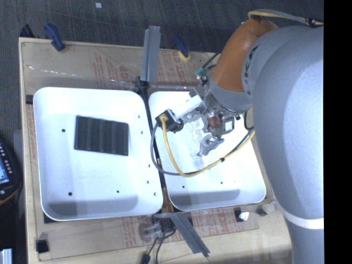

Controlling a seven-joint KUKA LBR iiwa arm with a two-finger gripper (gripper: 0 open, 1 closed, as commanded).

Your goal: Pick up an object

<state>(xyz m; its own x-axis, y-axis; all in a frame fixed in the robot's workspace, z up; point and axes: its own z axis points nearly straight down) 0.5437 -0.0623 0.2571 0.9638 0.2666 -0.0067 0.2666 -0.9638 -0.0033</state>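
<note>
Now arm w/ hand (208,143) over right bin (242,194)

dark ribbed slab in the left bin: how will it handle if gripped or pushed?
The dark ribbed slab lies flat in the left bin, so rolling or tipping seems unlikely. Its low profile probably makes an edge grasp hard. It would likely slide on the smooth white floor.

I can read no text from here. The bench (82,59) around the left bin (49,100) carries faint reddish printing along its edges, beside and below that bin, but the letters are too small and blurred to make out.
</note>
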